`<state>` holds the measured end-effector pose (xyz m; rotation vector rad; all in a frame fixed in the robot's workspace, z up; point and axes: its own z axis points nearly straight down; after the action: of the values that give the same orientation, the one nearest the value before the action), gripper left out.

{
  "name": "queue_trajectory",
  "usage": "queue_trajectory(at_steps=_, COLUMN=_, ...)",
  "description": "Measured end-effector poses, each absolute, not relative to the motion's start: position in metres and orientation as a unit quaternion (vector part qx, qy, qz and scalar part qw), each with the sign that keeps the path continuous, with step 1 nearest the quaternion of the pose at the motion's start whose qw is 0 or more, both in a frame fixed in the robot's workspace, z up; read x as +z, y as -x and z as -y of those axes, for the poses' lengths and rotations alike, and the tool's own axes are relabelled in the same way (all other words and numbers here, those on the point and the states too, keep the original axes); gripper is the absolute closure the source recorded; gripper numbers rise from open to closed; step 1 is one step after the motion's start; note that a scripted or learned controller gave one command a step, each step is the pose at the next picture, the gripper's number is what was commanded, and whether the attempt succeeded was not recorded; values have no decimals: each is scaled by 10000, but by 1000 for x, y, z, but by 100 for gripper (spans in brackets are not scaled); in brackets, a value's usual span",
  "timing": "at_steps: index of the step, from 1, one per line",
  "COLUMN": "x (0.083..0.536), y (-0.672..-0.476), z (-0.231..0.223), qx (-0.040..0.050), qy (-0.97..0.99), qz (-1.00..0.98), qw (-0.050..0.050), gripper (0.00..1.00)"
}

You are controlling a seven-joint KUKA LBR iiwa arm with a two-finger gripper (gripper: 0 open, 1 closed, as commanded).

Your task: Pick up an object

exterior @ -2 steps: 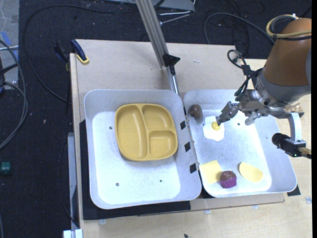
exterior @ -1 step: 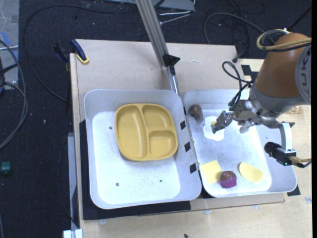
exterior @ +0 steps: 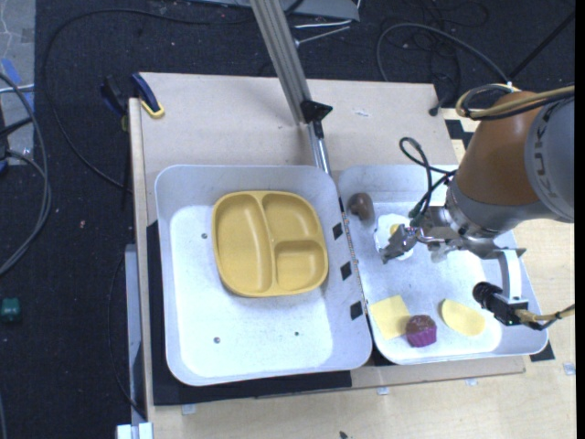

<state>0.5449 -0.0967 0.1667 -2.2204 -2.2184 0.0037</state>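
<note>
A blue-and-yellow clamp (exterior: 146,96) grips the bench's (exterior: 219,122) far left corner, and a grey metal pole (exterior: 283,48) slants down from the top of the view to the seam between the two bins.

The left bin (exterior: 183,337) holds a yellow divided plate (exterior: 271,242), three compartments, lying flat a little above the bin's middle. Small black clips (exterior: 345,250) line the edge where the two bins meet.

In the right bin (exterior: 384,183), going across: a brown rounded object (exterior: 361,207) sits near the far left corner, close to the bin wall. Just right of it lies a white and yellow piece (exterior: 393,228) (it looks like a toy fried egg, though the tool covers part of it). Nearer the front edge there is a flat yellow square (exterior: 389,315), a purple and dark red cupcake-like toy (exterior: 420,330) touching its right corner, and a pale yellow oval (exterior: 463,317) further right.

The gripper (exterior: 399,248) hangs low over the right bin, its tip right at the lower edge of the white and yellow piece. Whether the tool is spread or pinched I cannot tell from here. The grey arm with its orange band (exterior: 498,149) comes in from the right, cables looping over it.
</note>
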Motion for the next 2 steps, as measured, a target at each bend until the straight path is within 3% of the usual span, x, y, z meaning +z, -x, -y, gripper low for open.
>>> queue_trajectory(at_steps=1, x=103, y=-546, z=98, qx=18, qy=7075, qz=7067, qw=22, gripper=0)
queue_trajectory(at_steps=2, x=117, y=-547, z=98, qx=0, qy=7078, qz=7064, qw=0, gripper=100)
